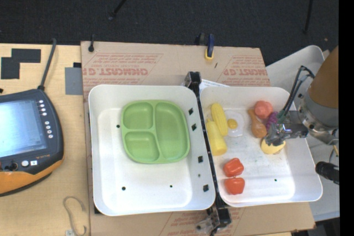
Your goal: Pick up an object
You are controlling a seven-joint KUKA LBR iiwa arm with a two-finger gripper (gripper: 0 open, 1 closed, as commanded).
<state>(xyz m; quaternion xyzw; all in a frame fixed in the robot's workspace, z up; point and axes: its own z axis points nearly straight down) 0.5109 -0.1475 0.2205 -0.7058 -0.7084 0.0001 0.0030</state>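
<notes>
The right bin (298, 185) holds several toy foods: a yellow corn cob (219, 118), a yellow banana-like piece (215, 139), a small yellow round piece (232, 124), a red pepper (233, 166), a red-orange piece (235, 185), a pink-red ball (264, 109), an orange piece (258, 129), a purple piece (272, 118) and a pale yellow piece (272, 146). My gripper (276, 133) reaches in from the right and sits low right over the pale yellow piece, next to the purple and orange ones.
A green divided plate (154, 131) lies in the left bin (110, 185). A tablet-like pendant (25, 135) rests on the bench at the far left. Cardboard (166, 63) lies behind the bins. A clamp (209, 47) stands at the back edge.
</notes>
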